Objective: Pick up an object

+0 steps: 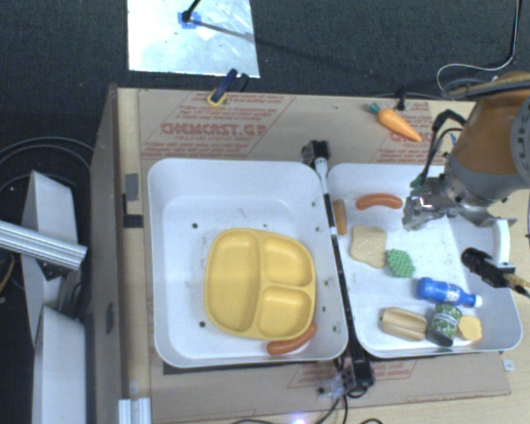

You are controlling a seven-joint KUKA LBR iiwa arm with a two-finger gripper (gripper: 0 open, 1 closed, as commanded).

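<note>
While end effector hovers at right bin upper edge, finger state unclear, nearest sausage lies just left, long axis left-right, ends curving slightly down, apart from bread slice below.

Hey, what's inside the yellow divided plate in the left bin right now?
The yellow divided plate shows bare yellow compartments with nothing in them. A sausage lies against its lower rim, outside the plate, in the left bin. Whatever is beneath the plate is covered.
</note>
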